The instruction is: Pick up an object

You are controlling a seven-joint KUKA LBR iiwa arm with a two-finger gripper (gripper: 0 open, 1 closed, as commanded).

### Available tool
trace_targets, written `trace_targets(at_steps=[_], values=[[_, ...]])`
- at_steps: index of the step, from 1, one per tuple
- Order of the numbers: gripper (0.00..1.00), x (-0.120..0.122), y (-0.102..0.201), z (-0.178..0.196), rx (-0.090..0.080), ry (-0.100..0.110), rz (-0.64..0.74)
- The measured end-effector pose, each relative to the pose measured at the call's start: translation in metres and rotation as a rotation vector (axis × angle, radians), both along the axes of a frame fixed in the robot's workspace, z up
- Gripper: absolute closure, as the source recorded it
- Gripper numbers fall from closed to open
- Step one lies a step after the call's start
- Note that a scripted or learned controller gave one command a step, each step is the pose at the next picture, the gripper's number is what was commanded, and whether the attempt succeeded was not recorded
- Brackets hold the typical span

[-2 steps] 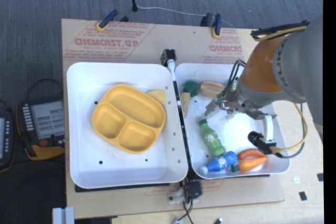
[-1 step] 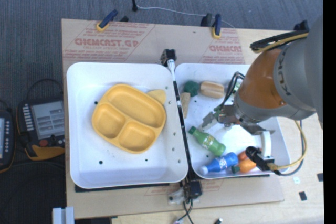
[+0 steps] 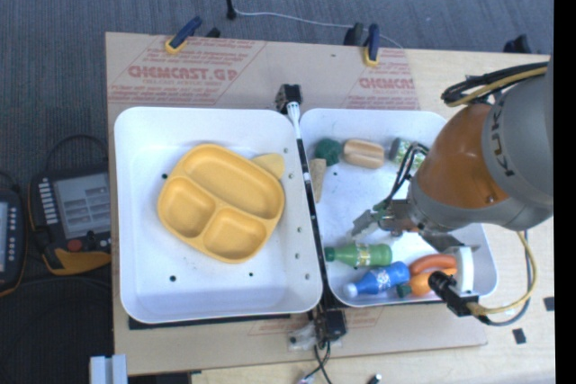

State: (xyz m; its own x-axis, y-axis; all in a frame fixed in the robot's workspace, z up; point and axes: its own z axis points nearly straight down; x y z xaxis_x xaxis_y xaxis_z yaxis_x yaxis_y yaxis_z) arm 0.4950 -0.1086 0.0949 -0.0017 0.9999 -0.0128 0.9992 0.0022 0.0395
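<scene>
A pendant (image 3: 76,209) with a screen lies on the carpet at the far left, off the bench (image 3: 180,67). The left bin (image 3: 135,148) holds a yellow tray (image 3: 221,200) with three compartments, lying near the bin's middle; a pale yellow wedge (image 3: 269,163) shows just past the tray's far right edge, close to the wall between the bins. Two yellow-and-blue clamps (image 3: 184,33) grip the bench's far edge.

The right bin (image 3: 342,193) holds the loose things. At its far left a cone (image 3: 319,175) lies beside a green lump (image 3: 328,151), with a tan bun (image 3: 364,154) just to the right and a small dark can (image 3: 402,148) next to that. Along the near side lie a green bottle (image 3: 360,255), a blue bottle (image 3: 378,281) just nearer, and an orange piece (image 3: 430,270) to their right.

The arm (image 3: 486,166) hangs over the right half of this bin. The gripper (image 3: 376,223) sits low over the bin floor, just beyond the green bottle; whether it is wide, narrow or holding anything cannot be told from this angle.
</scene>
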Motion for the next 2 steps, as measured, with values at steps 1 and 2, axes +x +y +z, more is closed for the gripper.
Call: trace_targets(at_steps=[1, 2], values=[[0.00, 0.027, -0.069, 0.081, 0.010, 0.038, -0.003], [0.00, 0.088, -0.093, 0.049, 0.013, 0.041, -0.001]])
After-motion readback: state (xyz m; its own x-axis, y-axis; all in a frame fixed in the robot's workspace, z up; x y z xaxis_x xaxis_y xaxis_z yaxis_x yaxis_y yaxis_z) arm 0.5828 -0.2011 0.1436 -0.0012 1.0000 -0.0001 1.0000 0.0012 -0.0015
